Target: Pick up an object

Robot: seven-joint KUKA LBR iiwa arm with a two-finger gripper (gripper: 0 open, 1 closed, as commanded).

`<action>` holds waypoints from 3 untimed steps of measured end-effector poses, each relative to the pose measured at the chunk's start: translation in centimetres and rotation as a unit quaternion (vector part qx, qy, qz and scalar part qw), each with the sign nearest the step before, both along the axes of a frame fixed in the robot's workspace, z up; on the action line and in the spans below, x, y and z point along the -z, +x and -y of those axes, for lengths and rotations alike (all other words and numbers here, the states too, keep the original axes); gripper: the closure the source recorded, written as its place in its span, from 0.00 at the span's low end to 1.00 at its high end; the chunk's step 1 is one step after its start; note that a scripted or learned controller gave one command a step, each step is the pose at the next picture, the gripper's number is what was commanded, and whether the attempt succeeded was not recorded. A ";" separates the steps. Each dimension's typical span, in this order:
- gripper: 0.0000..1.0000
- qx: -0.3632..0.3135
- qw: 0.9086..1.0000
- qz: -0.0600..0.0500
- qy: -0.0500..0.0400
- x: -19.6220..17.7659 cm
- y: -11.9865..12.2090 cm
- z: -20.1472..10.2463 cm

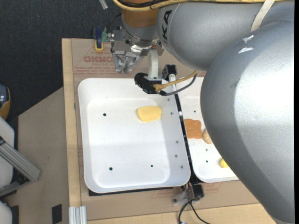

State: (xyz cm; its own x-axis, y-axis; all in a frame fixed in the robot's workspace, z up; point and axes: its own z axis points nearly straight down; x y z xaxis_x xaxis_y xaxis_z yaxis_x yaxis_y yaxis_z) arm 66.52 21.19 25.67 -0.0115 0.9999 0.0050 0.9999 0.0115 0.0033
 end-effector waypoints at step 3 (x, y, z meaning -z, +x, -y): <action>1.00 0.006 1.000 -0.003 -0.003 2.5 -0.8 -1.2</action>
State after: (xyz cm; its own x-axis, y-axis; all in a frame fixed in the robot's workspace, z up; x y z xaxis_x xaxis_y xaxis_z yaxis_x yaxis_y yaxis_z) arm 65.69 22.42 23.14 -0.0003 1.0000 -0.0009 1.0000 0.0003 -0.0035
